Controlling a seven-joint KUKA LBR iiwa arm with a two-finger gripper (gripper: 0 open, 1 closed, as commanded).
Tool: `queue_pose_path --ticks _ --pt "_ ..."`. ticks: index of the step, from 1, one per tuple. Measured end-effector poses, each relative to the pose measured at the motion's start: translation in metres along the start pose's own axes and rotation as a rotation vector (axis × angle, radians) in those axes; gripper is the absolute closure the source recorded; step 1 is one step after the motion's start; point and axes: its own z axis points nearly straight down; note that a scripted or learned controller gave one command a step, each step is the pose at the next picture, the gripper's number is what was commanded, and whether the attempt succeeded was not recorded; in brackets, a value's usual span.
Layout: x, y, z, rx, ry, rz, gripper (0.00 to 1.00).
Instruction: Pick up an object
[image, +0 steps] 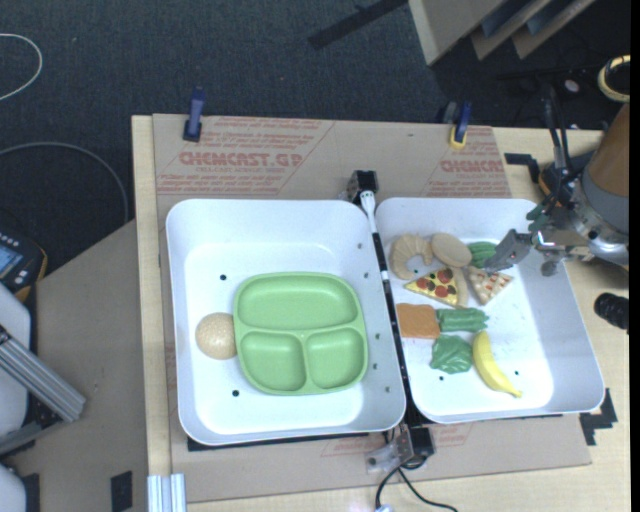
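left bin (190, 300) with green divided tray (300, 332) and a bun (215, 335), right bin (560, 340) piled with banana (494, 364), pizza slice (436, 286), bread, greens, gripper (522, 250) over it, can't tell its grip tbh

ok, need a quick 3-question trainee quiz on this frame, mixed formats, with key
1. True or false: the green divided plate lies in the right bin.
2. Which item lies nearest the right bin's front edge? A) pizza slice B) banana C) croissant
3. Fill in: the round tan bun touches the plate's ___ side, as the camera sees it.

Key:
1. False; it lies in the left bin.
2. B.
3. Left.

The end effector is over the right bin's far half, near the toy food.
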Motion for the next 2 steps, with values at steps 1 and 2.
queue_pose_path --ticks 1,2 --pt "0.021 -0.073 0.151 0.018 0.007 0.003 0.0" --pt "0.019 -0.067 0.133 -0.002 -0.001 0.002 1.0"
